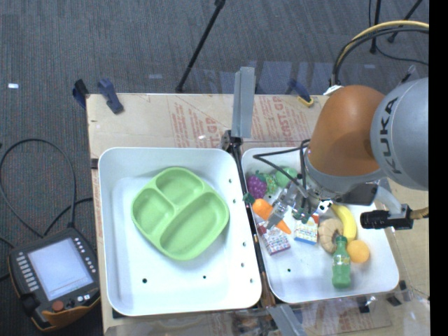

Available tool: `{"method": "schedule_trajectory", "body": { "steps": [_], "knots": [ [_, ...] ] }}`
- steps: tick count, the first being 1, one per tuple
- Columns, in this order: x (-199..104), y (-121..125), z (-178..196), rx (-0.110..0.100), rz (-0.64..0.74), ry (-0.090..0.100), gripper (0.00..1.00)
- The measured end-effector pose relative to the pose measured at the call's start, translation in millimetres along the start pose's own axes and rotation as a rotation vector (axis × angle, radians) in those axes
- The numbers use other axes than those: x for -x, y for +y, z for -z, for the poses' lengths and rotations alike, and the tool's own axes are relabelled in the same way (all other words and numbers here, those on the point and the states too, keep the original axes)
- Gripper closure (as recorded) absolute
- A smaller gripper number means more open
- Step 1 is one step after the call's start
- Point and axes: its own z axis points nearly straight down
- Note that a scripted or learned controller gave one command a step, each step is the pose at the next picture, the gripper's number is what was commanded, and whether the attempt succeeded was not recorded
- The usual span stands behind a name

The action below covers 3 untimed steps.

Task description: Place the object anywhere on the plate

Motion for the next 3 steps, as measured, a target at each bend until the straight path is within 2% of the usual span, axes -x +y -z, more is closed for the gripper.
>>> {"method": "schedule_trajectory", "body": {
  "steps": [1, 2, 3],
  "knots": [
    [-14, 67, 82, 0.004, 0.270, -0.005, 1.00],
    [-67, 146, 21, -0.002, 0.269, 0.004, 1.00],
    [-65, 146, 25, 0.001, 0.268, -0.002, 0.00]
  ]
}}
